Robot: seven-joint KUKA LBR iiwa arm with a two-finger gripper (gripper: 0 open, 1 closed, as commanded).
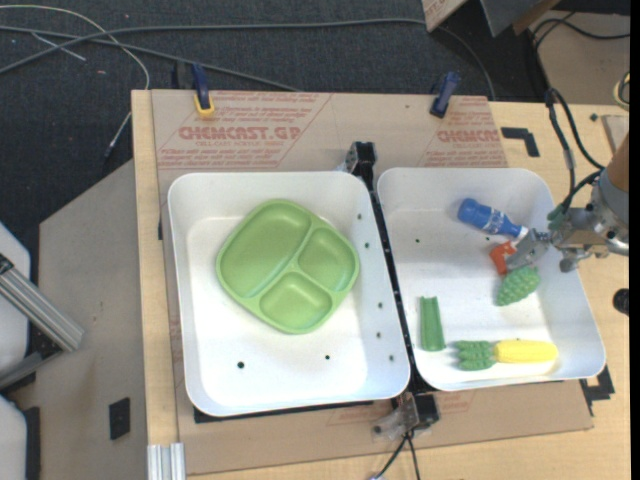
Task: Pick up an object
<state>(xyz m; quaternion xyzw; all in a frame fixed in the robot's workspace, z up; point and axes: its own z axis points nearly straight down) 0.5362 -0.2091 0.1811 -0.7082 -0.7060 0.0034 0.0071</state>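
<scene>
Left bin: as you look left, a green divided plate point(288, 265) fills the left bin point(190, 298); bare floor rings it.
Right bin: in the right bin point(470, 273) you have green stick point(430, 323), corn toy point(505, 353), blue bottle point(490, 218), green bumpy piece point(518, 287).
Arm: gripper point(535, 246) sits low over the right rim, near an orange piece point(499, 258); its opening you cannot tell.

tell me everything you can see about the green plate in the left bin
The plate is light green, looks like smooth plastic, and is a rounded square turned at an angle. Raised ridges split it into three compartments: one large at the upper left, two smaller at the right and bottom. It lies flat, face up, near the middle of the left bin. Nothing rests in it or touches it.
</scene>
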